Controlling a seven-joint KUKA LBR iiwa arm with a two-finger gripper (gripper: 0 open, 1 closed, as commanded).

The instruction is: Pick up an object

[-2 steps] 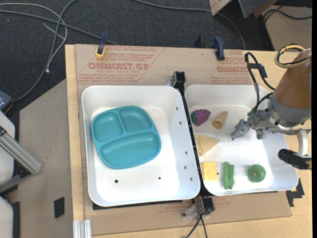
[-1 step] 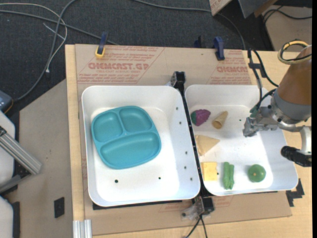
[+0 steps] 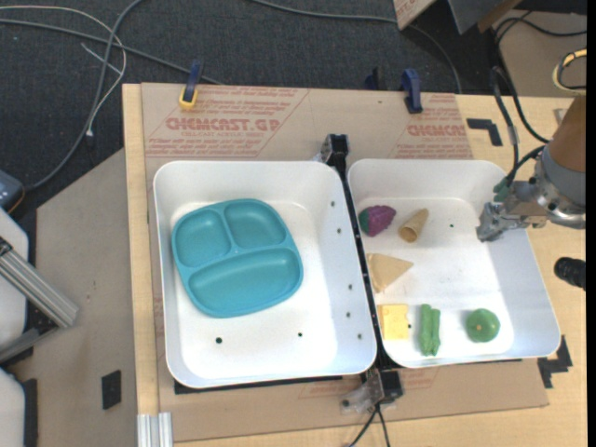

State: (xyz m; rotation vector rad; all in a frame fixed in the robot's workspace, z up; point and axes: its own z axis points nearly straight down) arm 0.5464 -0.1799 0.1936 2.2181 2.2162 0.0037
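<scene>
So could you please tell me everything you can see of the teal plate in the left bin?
The teal plate is a rounded, divided dish that looks like matte plastic, with two small compartments toward the far side and one large compartment nearer the camera. All three hold nothing. It lies flat and face up on the floor of the left bin, turned slightly askew, toward the bin's left side. Only the bin touches it.

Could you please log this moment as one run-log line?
phase: approach | gripper: over right bin, far edge | holding: nothing seen | nearest: cone

Blue clamps pin the cardboard sheet under the bins.
</scene>
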